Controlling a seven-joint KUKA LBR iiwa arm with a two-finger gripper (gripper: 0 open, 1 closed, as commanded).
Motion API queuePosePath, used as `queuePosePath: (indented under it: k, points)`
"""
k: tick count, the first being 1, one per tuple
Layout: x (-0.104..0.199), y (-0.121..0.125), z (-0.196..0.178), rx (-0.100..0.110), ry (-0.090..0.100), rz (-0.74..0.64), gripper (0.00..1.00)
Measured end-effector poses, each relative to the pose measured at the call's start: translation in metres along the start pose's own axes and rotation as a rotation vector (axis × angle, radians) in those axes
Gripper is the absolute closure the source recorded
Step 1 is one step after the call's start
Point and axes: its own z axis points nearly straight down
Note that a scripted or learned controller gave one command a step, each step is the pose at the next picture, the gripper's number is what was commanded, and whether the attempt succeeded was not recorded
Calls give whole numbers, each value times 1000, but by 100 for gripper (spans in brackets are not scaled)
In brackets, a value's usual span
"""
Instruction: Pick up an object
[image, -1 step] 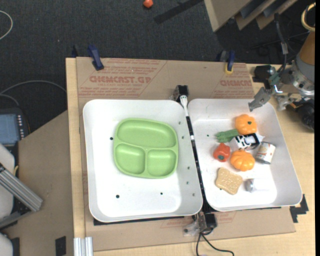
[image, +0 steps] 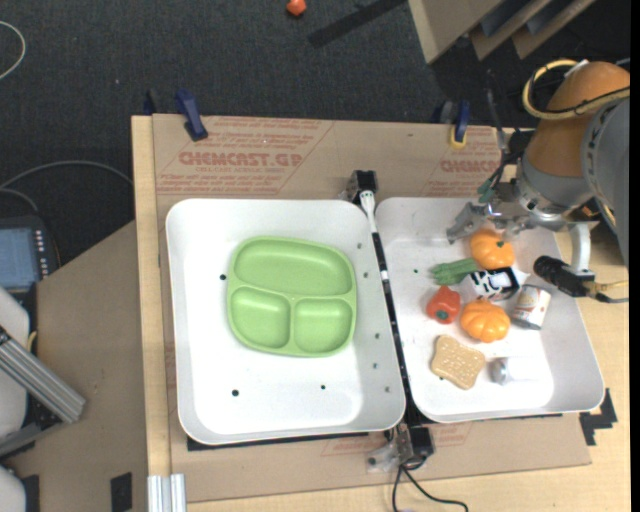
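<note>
Where the arm (image: 585, 150) comes in from three o'clock, I see its end effector (image: 480, 222) low over the right bin (image: 570, 385), at that bin's twelve o'clock end. Its metal fingers (image: 462, 222) point toward nine o'clock, but I cannot tell whether they are spread or closed, and I see nothing between them.

Just at five o'clock from the end effector sits a small pumpkin (image: 492, 250), close enough that I cannot tell whether they touch. A green pepper (image: 455, 268) lies at eight o'clock from that pumpkin. Below it, a red pepper (image: 443, 304) rests beside a second pumpkin (image: 485, 321), which sits at its three o'clock. Between the two pumpkins is a black-and-white item (image: 497, 283) I cannot identify. A small white carton (image: 530, 307) lies at three o'clock from the second pumpkin. Toast (image: 457, 362) lies toward the bin's six o'clock side, with a small grey piece (image: 500, 372) just at its three o'clock.

The left bin (image: 200, 380) holds a green divided plate (image: 292, 297) near its centre. Both bins sit side by side on the counter (image: 160, 160).
</note>
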Motion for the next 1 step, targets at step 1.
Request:
queuePosePath:
  k: [1]
  points:
    - [-2, 1, -11, -4, -7, -2, 100]
